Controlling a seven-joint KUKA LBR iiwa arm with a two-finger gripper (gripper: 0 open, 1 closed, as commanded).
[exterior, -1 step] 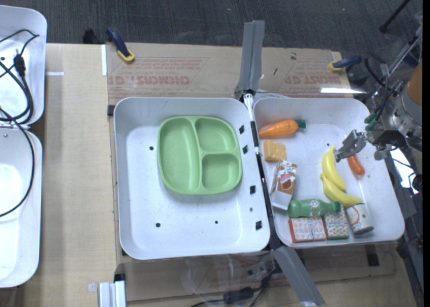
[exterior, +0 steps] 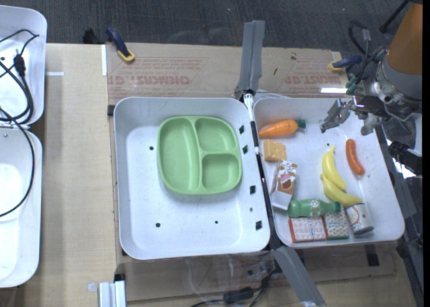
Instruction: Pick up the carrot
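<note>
A grey arm's gripper (exterior: 334, 119) hovers over the right bin (exterior: 393, 228) near its far edge, fingers (exterior: 329, 123) slightly parted and holding nothing. The carrot (exterior: 279, 128) lies in the bin's far left corner, apart from the gripper. A banana (exterior: 334, 179) and sausage (exterior: 354, 157) lie nearby; the left bin (exterior: 134, 232) holds a green divided plate (exterior: 199, 154).

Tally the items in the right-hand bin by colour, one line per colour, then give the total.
Orange: 2, carrot and cheese wedge
Yellow: 1, banana bunch
Red: 1, sausage
Green: 1, bottle
Mixed print: 3, carton, flat box, can
Total: 8
</note>
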